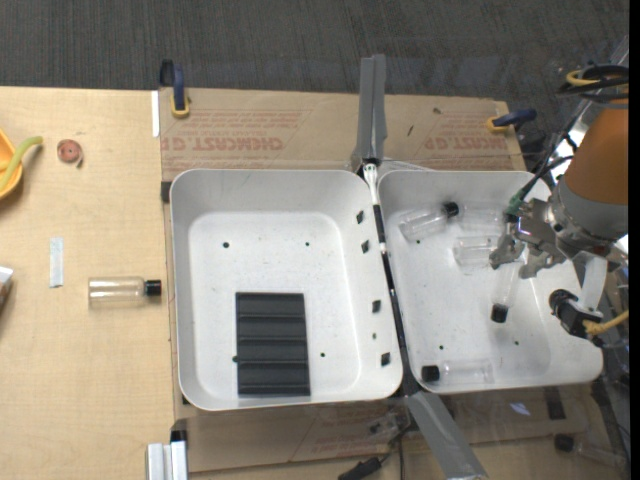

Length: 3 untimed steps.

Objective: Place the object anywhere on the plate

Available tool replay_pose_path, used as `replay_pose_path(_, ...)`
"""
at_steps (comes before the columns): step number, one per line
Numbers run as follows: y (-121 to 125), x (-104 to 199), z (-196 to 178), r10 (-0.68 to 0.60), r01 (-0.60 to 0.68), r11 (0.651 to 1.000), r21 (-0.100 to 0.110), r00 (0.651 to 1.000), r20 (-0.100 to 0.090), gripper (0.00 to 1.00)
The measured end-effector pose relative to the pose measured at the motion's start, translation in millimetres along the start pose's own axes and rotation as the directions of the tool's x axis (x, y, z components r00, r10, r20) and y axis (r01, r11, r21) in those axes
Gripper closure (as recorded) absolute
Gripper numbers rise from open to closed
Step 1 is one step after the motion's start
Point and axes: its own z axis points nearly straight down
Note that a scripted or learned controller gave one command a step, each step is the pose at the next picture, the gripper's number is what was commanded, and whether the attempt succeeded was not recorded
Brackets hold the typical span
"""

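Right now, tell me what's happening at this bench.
A grey robot arm with an orange band reaches in from the right, its tool low over the right white bin. Several clear plastic bottles with black caps lie there. The ridged black rectangular plate sits in the left white bin, nothing on it yet.

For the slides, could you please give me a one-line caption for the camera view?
KUKA arm's gripper poised over the right bin of clear bottles; dark ridged plate sits in the left bin.

The wooden bench [90, 368] bears two white bins [185, 298], cardboard [300, 128], and a clear bottle [122, 289].
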Motion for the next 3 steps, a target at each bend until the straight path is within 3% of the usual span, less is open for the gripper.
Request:
replay_pose_path(1, 19.5, 64.2, -10.7, 0.166, -0.166, 0.986, -0.001, 0.986, 0.0, 1.0)
replay_pose_path(2, 9.9, 138.1, -16.6, 0.164, -0.164, 0.986, -0.001, 0.986, 0.0, 1.0)
replay_pose_path(3, -0.8, 280.5, -65.8, 0.274, -0.274, 0.962, -0.002, 0.962, 0.001, 1.0)
